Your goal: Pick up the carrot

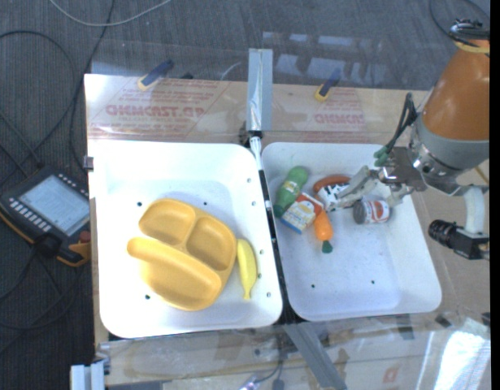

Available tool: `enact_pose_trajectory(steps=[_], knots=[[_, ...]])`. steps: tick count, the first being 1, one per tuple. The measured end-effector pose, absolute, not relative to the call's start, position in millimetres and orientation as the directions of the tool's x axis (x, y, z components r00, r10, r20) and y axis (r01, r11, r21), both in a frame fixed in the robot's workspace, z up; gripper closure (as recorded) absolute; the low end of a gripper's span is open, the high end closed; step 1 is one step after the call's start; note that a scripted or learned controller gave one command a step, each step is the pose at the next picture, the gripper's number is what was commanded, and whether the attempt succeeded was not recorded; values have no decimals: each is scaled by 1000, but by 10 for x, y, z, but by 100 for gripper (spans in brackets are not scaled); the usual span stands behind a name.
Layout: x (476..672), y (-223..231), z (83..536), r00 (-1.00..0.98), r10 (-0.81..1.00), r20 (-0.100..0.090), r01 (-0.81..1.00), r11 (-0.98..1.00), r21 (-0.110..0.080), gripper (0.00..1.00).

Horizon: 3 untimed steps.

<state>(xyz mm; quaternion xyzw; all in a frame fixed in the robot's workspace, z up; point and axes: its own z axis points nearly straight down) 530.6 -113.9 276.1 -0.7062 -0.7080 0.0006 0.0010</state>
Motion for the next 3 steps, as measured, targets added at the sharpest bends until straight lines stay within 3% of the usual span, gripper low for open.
enact_pose_trajectory(steps=[1,2,3], knots=[[5554,-1016,1173,-29,1000,1,1000,29,-5,0],[5773,-1129,959,-26,1000,1,1000,26,17,0],[5808,-1122,1092,-26,1000,1,999,26,28,100]])
